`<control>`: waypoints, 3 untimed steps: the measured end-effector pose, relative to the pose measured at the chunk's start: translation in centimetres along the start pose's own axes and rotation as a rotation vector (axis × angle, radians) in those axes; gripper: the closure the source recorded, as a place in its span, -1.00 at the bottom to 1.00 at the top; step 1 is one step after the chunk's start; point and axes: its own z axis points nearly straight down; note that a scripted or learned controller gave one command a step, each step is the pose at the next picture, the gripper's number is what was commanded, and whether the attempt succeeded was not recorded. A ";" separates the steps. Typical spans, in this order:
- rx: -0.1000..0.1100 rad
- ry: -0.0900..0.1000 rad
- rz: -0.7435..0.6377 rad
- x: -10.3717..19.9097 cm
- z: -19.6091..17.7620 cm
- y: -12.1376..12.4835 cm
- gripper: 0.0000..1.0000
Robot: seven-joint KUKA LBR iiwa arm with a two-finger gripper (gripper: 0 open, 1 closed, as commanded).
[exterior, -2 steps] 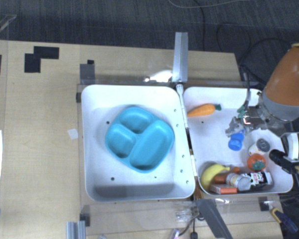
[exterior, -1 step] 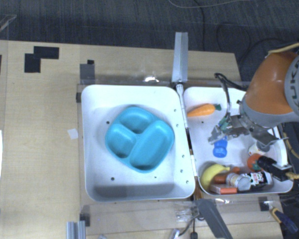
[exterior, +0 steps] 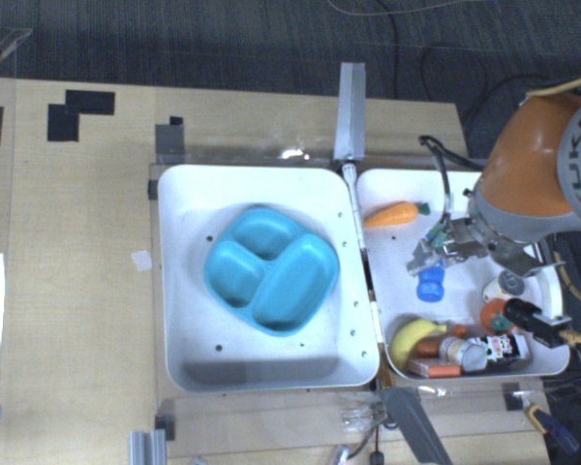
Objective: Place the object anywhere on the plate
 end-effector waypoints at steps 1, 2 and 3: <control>0.005 0.002 -0.043 8.0 -1.7 2.9 1.00; 0.004 0.003 -0.249 8.2 -1.0 -0.9 1.00; 0.006 0.004 -0.241 10.9 1.1 7.5 1.00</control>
